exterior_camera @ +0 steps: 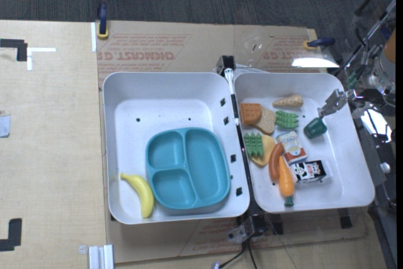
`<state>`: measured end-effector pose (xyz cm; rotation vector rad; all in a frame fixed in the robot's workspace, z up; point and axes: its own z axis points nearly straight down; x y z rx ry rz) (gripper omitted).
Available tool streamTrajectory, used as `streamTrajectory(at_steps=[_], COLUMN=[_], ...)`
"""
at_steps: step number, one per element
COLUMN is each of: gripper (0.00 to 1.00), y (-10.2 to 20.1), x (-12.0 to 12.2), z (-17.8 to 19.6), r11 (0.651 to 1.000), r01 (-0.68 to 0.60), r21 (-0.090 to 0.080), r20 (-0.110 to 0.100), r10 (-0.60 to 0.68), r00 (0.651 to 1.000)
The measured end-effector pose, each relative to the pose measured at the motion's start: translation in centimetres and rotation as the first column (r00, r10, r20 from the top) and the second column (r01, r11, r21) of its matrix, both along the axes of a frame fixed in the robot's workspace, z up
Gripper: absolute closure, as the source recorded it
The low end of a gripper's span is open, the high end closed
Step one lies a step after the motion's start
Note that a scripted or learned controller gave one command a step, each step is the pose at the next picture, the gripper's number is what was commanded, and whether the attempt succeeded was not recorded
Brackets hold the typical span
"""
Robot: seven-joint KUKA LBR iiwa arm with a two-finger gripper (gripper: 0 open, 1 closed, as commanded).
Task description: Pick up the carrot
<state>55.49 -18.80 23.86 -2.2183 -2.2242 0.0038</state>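
Seemingly unheld, the carrot (285,181) lies apart from the tool (332,103); grip state unclear.

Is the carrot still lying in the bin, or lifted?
Lying in the right bin. The carrot rests flat beside the small carton; the gripper is apart from it.

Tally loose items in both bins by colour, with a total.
Yellow: 2, curved banana, flat wedge
Orange: 3, long carrot, red-orange chili, waffle square
Green: 3
Tan: 2
Teal: 1, divided plate
Printed cartons: 2
Total: 13
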Motion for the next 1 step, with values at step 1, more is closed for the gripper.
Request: streamTrajectory(at_steps=[1], gripper=[0.0], y=[2.94], x=[-7.6], z=[-2.24], r11=[0.977], r01=[-0.214], r21=[0.001], r20=[0.002], r10=[0.214], r00=[0.977])
